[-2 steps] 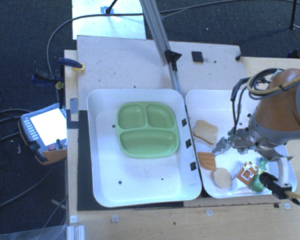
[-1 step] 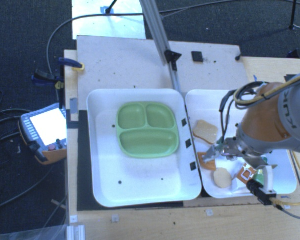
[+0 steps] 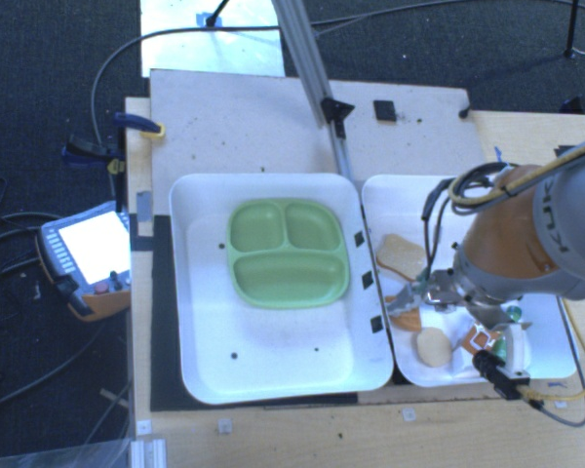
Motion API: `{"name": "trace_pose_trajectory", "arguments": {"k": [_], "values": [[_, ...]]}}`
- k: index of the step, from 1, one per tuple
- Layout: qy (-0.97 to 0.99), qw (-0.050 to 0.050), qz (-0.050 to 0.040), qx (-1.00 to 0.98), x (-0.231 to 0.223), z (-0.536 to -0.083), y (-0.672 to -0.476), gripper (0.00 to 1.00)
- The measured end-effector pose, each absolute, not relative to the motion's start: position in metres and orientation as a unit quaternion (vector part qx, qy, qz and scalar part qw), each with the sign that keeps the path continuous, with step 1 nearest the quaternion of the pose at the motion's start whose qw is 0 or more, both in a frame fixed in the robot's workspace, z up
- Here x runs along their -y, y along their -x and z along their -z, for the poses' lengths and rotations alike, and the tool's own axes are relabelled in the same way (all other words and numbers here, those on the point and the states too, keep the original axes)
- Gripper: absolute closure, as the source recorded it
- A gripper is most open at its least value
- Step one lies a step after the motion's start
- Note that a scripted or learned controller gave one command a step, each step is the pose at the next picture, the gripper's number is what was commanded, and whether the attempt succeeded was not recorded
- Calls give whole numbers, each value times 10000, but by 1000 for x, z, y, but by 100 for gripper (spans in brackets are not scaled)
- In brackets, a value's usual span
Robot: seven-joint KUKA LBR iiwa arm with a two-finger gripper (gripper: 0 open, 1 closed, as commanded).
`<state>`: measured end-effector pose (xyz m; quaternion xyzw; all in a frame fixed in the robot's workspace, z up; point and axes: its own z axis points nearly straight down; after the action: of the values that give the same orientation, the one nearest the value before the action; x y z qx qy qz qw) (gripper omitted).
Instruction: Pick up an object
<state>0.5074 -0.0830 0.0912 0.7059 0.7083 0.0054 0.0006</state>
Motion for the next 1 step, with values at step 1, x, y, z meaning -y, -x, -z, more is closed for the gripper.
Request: {"name": "trace_pose_trajectory", "arguments": {"k": [1], "values": [[-7055, 91, -96, -7086, 84, -105, -512, 100]]}}
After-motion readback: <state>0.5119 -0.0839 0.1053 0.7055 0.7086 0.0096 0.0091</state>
